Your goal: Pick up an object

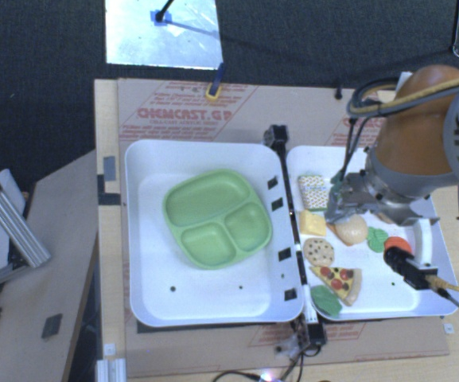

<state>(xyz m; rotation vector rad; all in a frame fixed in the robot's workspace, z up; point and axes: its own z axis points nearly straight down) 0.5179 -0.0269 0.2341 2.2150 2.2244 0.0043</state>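
Observation:
The right bin (pixel 372 305) holds several toy foods: a checkered cracker (pixel 313 190), a yellow cheese wedge (pixel 313 224), a tan bread roll (pixel 352 231), a cookie (pixel 319 251), a pizza slice (pixel 340 280), a green leaf (pixel 324 301), a green piece (pixel 379 239) and an orange-red piece (pixel 398 243). My gripper (pixel 339 208) hangs low over the bin's middle, between the cracker and the bread roll, just right of the cheese. The wrist hides its fingertips.
The left bin (pixel 145 213) carries a green three-compartment plate (pixel 215 217). A black divider with clips (pixel 287 213) runs between the bins. The grey and orange arm (pixel 420 134) covers the right bin's far corner. Cardboard lies under both bins.

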